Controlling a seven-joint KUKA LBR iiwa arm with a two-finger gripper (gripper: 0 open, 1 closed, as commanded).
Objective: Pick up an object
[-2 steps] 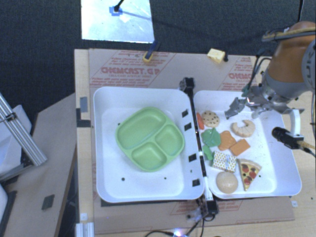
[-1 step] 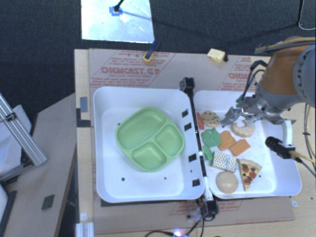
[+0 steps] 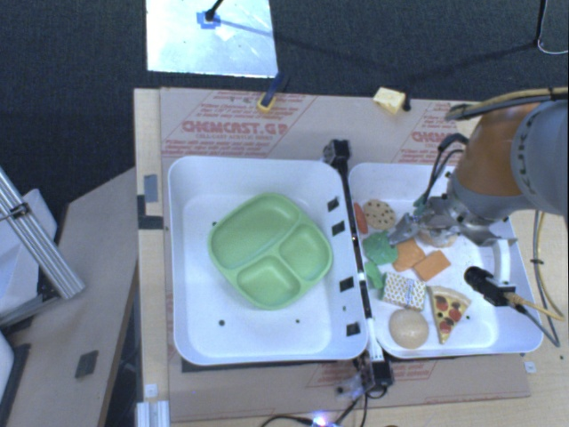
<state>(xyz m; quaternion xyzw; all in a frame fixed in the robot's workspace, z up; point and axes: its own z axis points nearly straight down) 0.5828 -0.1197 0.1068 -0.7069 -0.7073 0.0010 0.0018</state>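
Fingers [image 3: 418, 229] hang low near the right bin's [image 3: 516, 327] far edge, just above orange crackers [image 3: 420, 259]; we cannot tell how far apart they stand.

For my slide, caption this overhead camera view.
KUKA arm's gripper hovers over toy food in the right bin; green tray fills the left.

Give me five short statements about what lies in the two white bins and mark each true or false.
1. The green divided plastic plate lies in the left white bin. True.
2. The toy pizza slice lies on that plate. False: it lies in the right white bin.
3. The round chocolate-chip cookie is in the right bin. True.
4. The plate's compartments hold toy food. False: they hold nothing.
5. The gripper is over the right bin. True.
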